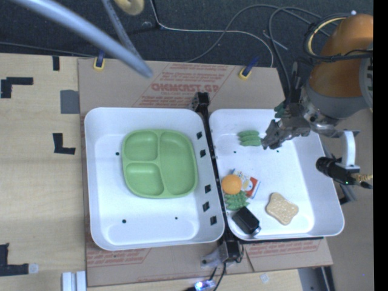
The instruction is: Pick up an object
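Gripper: gripper (271, 139) low in the right bin (315, 180), just beside the green toy (248, 138); can't tell its state from where I stand.
Progress: nothing lifted.
Left: close on something, raise it.
Left bin: green divided plate (160, 163).

You have a green divided plate (160, 164) lying flat in the left bin (100, 162), both bins resting on brown cardboard (182, 83), with black cables (242, 23) trailing across the far side.
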`<action>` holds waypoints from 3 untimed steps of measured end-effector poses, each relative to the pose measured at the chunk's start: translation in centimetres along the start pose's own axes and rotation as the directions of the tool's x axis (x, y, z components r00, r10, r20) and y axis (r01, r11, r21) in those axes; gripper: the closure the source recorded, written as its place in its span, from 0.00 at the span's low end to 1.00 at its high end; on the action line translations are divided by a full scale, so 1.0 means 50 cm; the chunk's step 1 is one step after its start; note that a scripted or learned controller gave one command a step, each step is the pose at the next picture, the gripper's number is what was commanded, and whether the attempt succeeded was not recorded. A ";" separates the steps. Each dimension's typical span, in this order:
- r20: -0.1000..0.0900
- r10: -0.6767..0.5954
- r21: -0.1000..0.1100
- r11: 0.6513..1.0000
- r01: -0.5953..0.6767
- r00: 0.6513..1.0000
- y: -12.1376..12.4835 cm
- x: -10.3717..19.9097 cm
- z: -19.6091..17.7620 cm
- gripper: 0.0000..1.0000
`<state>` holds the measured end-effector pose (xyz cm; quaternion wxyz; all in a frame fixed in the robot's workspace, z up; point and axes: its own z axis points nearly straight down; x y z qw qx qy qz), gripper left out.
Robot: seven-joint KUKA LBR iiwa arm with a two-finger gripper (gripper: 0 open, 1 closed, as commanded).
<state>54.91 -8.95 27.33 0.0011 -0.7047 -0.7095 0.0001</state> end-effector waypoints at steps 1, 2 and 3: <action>0.000 0.001 0.001 1.000 -0.001 1.000 -0.003 0.110 0.038 1.00; 0.000 0.000 0.002 1.000 0.000 1.000 -0.010 0.222 0.072 1.00; 0.000 0.000 0.002 1.000 0.000 1.000 -0.039 0.335 0.082 1.00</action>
